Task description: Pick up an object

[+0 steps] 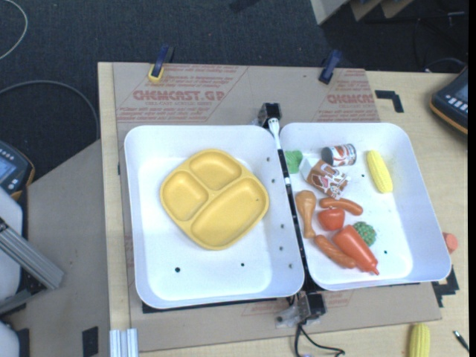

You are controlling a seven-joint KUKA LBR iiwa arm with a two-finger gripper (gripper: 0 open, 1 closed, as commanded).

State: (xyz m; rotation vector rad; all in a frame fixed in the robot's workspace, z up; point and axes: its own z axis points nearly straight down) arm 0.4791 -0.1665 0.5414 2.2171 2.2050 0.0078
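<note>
Here we look down on a desk (223,95) bearing two white bins side by side. The left bin (149,274) holds one yellow plate (214,198) with three compartments, sitting near its middle with bare floor all round it.

The right bin (416,199) holds the toy food, crowded toward its left half. We count one can (339,155) lying on its side near the back, one corn cob (379,171) just right of it and apart from the rest, and one small green piece (294,161) against the left wall. Beside the can lies a brown-and-white piece (326,177). Below it come one drumstick (306,208), one sausage (341,205), one tomato (331,219), one broccoli floret (365,233) and two carrots (355,249) lying together near the front wall. These last pieces touch or nearly touch, so each is hemmed in by its neighbours; the cob has open floor around it.

Two clamps (158,64) grip the desk's far edge. A second cob (419,341) lies outside the bins at the front right. The state of the fingers we cannot tell.
</note>
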